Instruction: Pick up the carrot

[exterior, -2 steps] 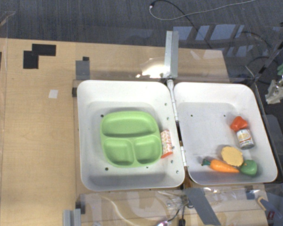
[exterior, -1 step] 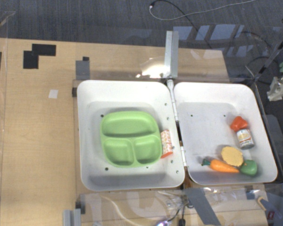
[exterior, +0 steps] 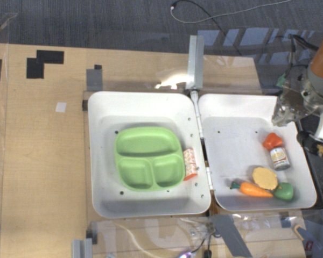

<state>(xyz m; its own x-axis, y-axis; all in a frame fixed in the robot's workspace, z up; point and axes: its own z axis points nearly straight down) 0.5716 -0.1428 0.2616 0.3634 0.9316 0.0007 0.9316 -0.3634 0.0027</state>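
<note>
Lying low in right bin, carrot [exterior: 251,189], gripper [exterior: 284,113] well apart above

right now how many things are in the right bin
4, all near its front right corner: a carrot, a round cracker, a green vegetable, and a red-capped bottle. Something may hide underneath.

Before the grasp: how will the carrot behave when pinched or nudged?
The carrot looks like a smooth, moulded toy, so probably stiff and light, and possibly slippery. Its round, tapered body lies flat in the right bin, so a nudge may roll or swing it. It seems to touch the tan round piece, which could shift with it.
</note>
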